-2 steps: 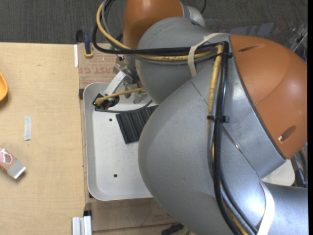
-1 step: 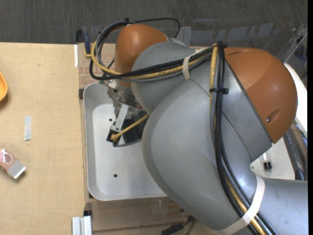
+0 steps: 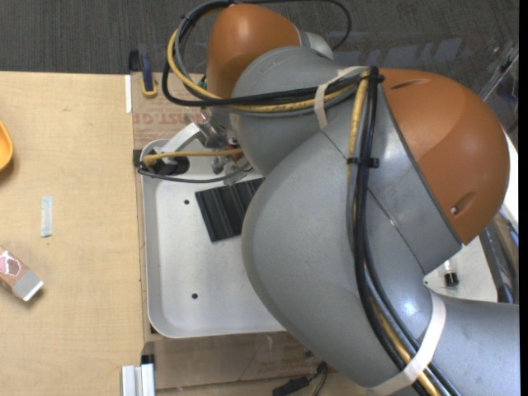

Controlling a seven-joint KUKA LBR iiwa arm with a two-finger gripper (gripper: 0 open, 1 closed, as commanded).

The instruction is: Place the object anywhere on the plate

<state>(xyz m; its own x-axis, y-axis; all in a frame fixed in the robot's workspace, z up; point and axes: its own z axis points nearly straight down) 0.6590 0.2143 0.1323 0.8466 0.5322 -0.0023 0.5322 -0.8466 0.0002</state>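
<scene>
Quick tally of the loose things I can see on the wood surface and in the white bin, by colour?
Orange: 1, plate edge
Grey: 1, small strip
Pink and grey: 1, packet
Black: 1, ribbed block in the bin
Total: 4

The arm (image 3: 355, 246) is glossy grey with burnt-orange caps, and yellow and black cables (image 3: 356, 139) run along it under pale off-white straps. Beneath it the bin (image 3: 177, 271) is plain white and holds a black ribbed block (image 3: 224, 209) with parallel grooves, while the bench (image 3: 70, 139) beside it is light tan wood grain. On that wood lie an orange rim (image 3: 4, 147) at the left edge, a small pale grey strip (image 3: 46, 216), and a pink-and-white speckled packet (image 3: 16, 275) with a grey end.
</scene>
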